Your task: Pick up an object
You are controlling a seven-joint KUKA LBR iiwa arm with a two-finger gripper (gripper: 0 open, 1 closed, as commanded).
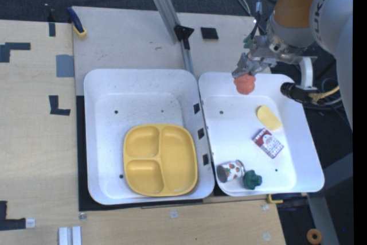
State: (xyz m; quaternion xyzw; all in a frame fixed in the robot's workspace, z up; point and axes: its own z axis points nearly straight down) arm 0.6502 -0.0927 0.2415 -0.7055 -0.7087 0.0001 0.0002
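Gripper [248,69] fingers hang over the far edge of the right bin [298,140], closed, as far as the slanted view lets me judge, on a small red-orange ball [245,85] that sits just under the tips. Reaching in from the right, the grey arm [321,3] bends down at its orange band so the wrist points toward the bin's far left corner. Elsewhere in that bin lie a yellow piece [268,117], a red-and-white packet [268,143], a small can [230,171] and a green lump [252,180], while a yellow divided plate [160,159] rests in the left bin [103,100].
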